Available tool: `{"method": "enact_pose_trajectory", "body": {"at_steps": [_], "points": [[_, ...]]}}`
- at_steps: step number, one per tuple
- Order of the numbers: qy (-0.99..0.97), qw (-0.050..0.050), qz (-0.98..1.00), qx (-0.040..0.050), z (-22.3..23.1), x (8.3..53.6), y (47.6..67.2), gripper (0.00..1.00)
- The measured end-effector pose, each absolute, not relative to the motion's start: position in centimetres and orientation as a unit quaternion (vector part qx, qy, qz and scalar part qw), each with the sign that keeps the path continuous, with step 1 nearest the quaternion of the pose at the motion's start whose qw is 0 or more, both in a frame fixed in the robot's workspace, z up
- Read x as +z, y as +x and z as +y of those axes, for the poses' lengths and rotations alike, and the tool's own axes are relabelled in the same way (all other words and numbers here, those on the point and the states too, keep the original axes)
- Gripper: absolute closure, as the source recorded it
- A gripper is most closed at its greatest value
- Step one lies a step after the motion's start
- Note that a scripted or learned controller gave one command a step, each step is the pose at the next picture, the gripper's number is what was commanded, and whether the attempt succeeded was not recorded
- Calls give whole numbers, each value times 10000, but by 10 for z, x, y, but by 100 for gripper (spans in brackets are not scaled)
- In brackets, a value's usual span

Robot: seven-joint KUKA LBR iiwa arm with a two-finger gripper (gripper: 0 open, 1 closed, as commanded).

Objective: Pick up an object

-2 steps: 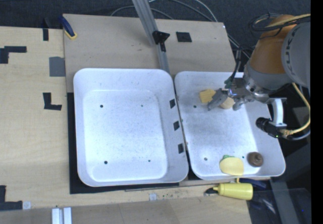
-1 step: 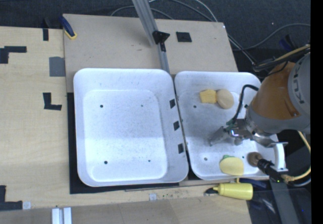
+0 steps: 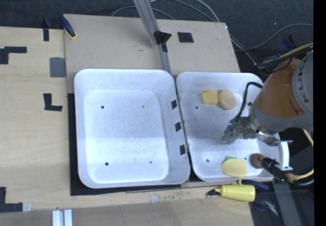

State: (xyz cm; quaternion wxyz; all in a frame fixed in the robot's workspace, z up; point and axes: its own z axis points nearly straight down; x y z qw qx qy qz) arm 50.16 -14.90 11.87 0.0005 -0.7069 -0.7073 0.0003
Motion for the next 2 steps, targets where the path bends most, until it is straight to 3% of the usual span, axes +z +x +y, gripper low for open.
{"method": "enact_pose_trajectory", "body": {"at_steps": [1,2], "points": [[-6941,-1,-7199,1,-171,131,507,100],[-7065,-8,-7077,0,-120,90,488,100]]}}
